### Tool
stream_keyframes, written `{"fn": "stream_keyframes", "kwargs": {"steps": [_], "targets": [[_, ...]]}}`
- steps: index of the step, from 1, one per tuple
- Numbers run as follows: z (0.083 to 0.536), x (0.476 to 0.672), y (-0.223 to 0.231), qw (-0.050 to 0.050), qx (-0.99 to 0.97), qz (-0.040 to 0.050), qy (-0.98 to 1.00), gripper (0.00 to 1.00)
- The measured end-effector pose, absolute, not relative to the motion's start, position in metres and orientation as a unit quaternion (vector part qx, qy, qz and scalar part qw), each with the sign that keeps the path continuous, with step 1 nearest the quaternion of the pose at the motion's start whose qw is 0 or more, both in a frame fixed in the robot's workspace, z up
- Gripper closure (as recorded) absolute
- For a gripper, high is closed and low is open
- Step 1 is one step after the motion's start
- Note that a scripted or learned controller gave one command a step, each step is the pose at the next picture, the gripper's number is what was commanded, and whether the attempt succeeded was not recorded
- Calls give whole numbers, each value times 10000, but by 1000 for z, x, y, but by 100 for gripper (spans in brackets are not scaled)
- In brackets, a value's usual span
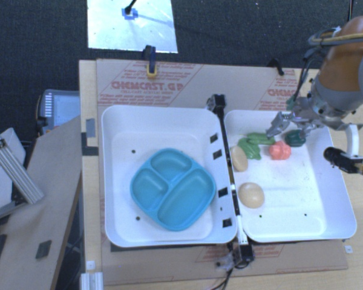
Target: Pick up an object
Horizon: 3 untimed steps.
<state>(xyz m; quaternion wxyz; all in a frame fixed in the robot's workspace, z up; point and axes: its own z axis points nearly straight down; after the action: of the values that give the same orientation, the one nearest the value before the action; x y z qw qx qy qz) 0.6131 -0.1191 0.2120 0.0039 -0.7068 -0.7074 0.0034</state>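
Gripper above right bin, grip unreadable | nearest: green piece, pink piece | descend centred on one, avoid neighbours

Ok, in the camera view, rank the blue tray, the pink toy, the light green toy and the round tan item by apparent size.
1. Blue tray, by far the largest.
2. Round tan item.
3. Light green toy and pink toy: too close to rank, and the green one lies stretched out and partly under the gripper.

Glossy blue plastic tray
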Motion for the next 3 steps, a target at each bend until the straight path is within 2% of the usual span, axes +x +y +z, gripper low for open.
{"fn": "stream_keyframes", "kwargs": {"steps": [1,2,3], "targets": [[219,616,-119,-6,-7061,-3,-7081,0],[157,616,-123,7,-7067,9,-7075,0],[118,615,-122,-41,-7066,-15,-7076,0]]}}
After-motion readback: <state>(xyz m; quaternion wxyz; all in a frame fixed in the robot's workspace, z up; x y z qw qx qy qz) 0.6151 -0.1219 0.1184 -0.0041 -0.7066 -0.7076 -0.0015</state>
